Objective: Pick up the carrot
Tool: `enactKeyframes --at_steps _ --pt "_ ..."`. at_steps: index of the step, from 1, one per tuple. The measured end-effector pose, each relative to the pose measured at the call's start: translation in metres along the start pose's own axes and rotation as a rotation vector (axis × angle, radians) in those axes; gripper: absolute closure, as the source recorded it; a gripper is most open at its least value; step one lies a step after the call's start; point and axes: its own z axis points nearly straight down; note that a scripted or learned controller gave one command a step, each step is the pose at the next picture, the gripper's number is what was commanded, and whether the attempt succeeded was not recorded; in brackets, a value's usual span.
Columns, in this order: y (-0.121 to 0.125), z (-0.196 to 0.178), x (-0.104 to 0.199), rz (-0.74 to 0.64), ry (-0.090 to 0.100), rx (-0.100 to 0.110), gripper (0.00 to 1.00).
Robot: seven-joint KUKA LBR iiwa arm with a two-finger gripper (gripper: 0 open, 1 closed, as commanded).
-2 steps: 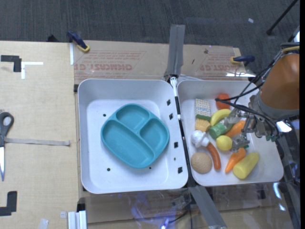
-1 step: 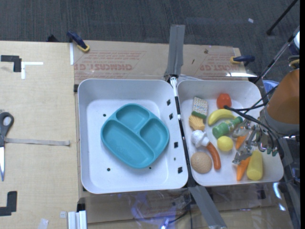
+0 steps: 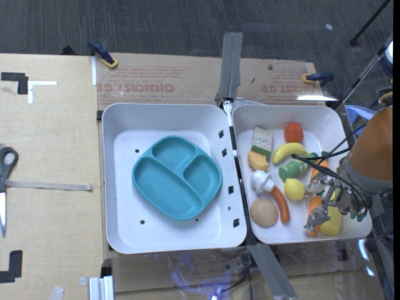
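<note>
The carrot [image 3: 314,204] is an orange piece in the right bin [image 3: 331,119], near the bin's front right corner, and it is mostly hidden under my gripper. More orange pokes out at its lower end by the bin's front wall. My gripper [image 3: 317,210] hangs low directly over the carrot, with the arm's orange band to its right. A yellow toy [image 3: 332,222] lies against the carrot's right side. From this angle I cannot tell whether the carrot is between the gripper's parts.
In the right bin are also a tomato [image 3: 294,132], banana [image 3: 289,150], lemon [image 3: 294,189], green piece [image 3: 290,169], red sausage [image 3: 281,204], brown ball [image 3: 264,212] and white mushroom [image 3: 261,181]. The left bin [image 3: 119,186] holds a blue divided plate [image 3: 177,177].
</note>
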Motion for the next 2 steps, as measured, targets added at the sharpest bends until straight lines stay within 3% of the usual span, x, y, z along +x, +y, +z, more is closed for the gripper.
enactKeyframes --at_steps 1,2 --pt "0.0009 -0.0101 -0.0028 -0.004 -0.006 0.001 1.00" --pt "0.0012 -0.0100 -0.0028 -0.004 -0.006 0.001 0.00"
